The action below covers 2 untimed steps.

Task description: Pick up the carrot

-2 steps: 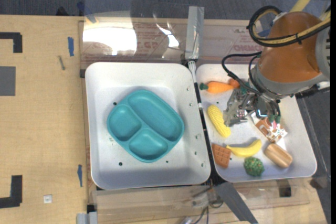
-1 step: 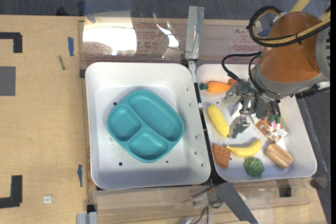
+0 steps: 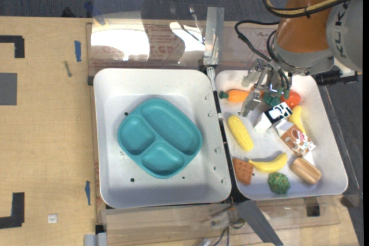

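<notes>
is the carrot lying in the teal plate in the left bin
No, the carrot lies in the right bin, near its far left corner beside the gripper, while the teal plate sits in the left bin.

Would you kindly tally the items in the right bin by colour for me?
Yellow: 3 (corn, banana, another piece)
Orange: 1 (carrot)
Red: 1
Green: 1 (broccoli)
Brown: 2 (waffle, bread roll)
Printed cartons: 2
Total: 10

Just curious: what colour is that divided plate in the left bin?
Teal; the plate shows in the camera view.
</notes>
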Each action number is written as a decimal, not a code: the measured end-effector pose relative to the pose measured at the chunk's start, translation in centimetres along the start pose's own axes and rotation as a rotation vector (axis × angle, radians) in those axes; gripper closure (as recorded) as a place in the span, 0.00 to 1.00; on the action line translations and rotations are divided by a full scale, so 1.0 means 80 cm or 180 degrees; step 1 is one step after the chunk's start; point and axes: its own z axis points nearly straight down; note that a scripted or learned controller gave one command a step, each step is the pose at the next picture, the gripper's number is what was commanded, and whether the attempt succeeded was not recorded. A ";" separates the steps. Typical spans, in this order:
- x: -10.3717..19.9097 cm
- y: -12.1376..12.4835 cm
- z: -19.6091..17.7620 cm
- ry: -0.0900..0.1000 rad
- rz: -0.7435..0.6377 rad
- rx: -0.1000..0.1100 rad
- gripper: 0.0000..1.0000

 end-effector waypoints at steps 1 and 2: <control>0.018 -0.058 0.081 0.0025 -0.0247 0.0007 0.00; -0.027 0.019 -0.004 -0.0015 -0.0829 -0.0008 0.00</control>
